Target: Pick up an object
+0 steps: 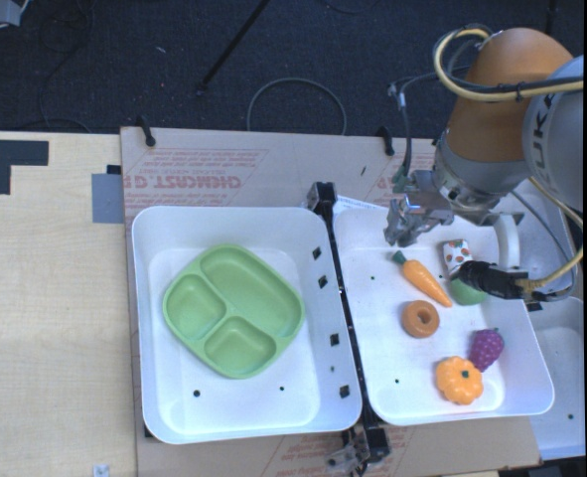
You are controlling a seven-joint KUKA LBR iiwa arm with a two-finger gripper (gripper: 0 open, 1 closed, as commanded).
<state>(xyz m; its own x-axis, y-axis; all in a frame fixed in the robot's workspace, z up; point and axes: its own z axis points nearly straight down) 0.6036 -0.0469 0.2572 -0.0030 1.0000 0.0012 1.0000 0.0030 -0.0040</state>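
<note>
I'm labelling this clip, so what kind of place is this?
Probably a robot lab test bench: an industrial arm over two white bins, toy food such as a carrot and donut, and loose cables on dark carpet.

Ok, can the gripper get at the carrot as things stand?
Probably yes. The gripper hangs just beyond the carrot's green end in the right bin, with nothing lying over the carrot; the donut lies apart from it.
</note>
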